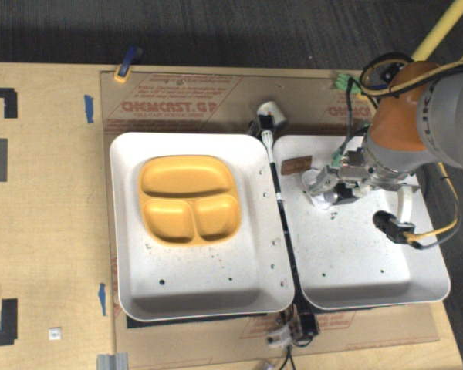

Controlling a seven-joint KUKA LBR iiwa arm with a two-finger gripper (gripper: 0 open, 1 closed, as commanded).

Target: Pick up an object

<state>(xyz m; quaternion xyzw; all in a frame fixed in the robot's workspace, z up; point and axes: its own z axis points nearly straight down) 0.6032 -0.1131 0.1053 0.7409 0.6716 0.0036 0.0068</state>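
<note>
A grey KUKA arm with an orange band is reaching over the right-hand shallow white bin [370, 284].

We are seeing its two-finger gripper [324, 187] hanging low over the upper left part of that bin, close to a small flat brown rectangular block [296, 164] that is lying near the bin's top-left corner; whether the claw is apart or together we cannot tell at this slant. In the left-hand shallow white bin [193, 284], a yellow plastic three-compartment tray [190, 199] is sitting in the upper half, well apart from the gripper.
</note>
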